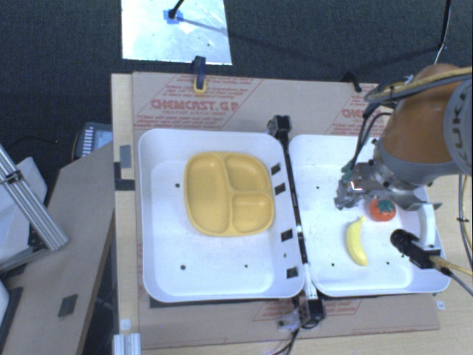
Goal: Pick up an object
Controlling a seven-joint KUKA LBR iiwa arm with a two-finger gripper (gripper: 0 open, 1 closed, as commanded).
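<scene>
Hand [347,194], grip unclear, over right white bin [325,272] on cardboard-covered bench [222,102].

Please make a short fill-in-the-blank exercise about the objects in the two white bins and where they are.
1. The divided plate in the left bin has the colour ____.
2. The banana lies in the ____ bin.
3. The plate has ____ compartments.
4. The orange-red tomato lies beside the ____.

Missing words: yellow; right; three; banana
</scene>
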